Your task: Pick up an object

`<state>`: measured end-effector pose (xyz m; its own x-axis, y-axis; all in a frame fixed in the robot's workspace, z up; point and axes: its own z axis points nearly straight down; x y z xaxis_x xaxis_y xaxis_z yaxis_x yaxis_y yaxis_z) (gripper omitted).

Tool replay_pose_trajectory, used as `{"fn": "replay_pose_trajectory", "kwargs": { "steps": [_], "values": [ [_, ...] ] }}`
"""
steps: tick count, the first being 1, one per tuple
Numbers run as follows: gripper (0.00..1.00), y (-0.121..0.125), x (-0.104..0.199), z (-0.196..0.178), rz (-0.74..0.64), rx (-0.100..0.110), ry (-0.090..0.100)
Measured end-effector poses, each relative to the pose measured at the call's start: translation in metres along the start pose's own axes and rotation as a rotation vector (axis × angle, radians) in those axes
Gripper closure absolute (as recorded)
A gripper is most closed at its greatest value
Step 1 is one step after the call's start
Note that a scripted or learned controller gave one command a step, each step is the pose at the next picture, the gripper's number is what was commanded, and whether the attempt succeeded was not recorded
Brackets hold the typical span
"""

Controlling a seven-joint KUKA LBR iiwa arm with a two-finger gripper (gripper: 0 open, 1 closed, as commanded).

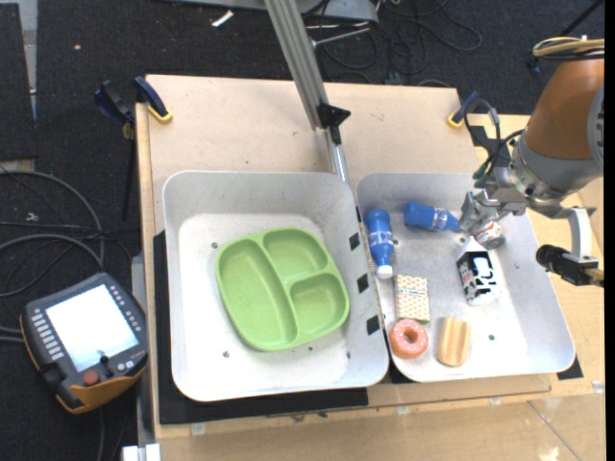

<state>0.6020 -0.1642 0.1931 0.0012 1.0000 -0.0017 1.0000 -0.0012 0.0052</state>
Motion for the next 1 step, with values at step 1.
{"fn": "replay_pose_trajectory", "kwargs": {
  "steps": [1],
  "values": [
    [1.00,0.0010,-0.0001,-0.0172,-0.002,0.002,0.001]
  ]
}}
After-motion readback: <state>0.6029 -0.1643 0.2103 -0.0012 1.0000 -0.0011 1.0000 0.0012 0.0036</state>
